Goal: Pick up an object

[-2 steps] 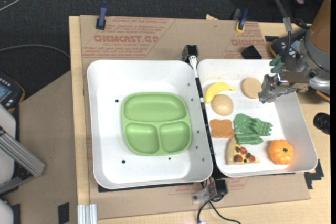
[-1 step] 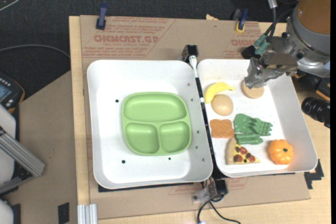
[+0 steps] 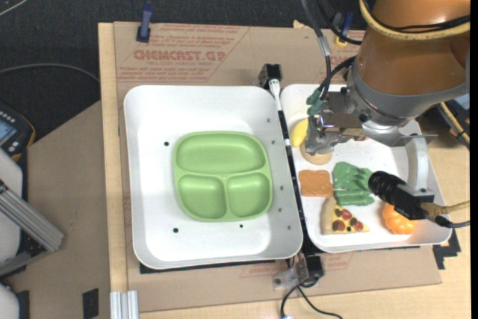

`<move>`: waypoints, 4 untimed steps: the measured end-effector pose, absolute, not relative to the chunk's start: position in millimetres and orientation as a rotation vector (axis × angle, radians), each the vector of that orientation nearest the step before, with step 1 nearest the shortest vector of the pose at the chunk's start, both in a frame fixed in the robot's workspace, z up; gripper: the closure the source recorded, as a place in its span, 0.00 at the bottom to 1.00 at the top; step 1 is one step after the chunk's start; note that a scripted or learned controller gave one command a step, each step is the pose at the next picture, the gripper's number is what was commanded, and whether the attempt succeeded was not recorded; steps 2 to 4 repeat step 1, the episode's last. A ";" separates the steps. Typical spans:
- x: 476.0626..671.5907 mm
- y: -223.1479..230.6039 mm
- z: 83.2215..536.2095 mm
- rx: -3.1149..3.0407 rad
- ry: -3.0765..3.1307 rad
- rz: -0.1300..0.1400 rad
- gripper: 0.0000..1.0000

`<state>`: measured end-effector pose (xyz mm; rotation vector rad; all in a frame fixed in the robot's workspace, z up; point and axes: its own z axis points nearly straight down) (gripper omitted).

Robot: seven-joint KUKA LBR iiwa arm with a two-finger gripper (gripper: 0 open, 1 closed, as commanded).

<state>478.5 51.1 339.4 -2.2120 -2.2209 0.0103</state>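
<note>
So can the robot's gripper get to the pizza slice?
Probably yes. The pizza slice lies uncovered near the front of the right bin, and the gripper is over that same bin, further back. The green toy lies close behind the slice and might crowd the grasp.

Green 3-section plate (image 3: pixel 222 174) is sitting flat, open side up, approx mid of the view-left bin (image 3: pixel 146 153). Toy food is lying in the view-right bin (image 3: pixel 373 241): yellow piece (image 3: pixel 299 134) is resting vs. the bin's left wall, w/ a tan round piece (image 3: pixel 317 156) just below it; brown toast-like slab (image 3: pixel 315 183) is lying flat, touching a green leafy piece (image 3: pixel 351 184); pizza slice (image 3: pixel 342 219) w/ red & yellow toppings is lying nr the front rim; orange piece (image 3: pixel 396 223) is sitting front-right, partly hidden.
</note>
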 end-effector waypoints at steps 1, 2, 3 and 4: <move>480.0 99.8 444.4 -2.218 -2.234 -0.020 1.00; 480.0 99.8 444.4 -2.218 -2.234 -0.020 1.00; 480.0 99.8 444.4 -2.218 -2.234 -0.020 1.00; 480.0 99.8 444.4 -2.218 -2.234 -0.020 1.00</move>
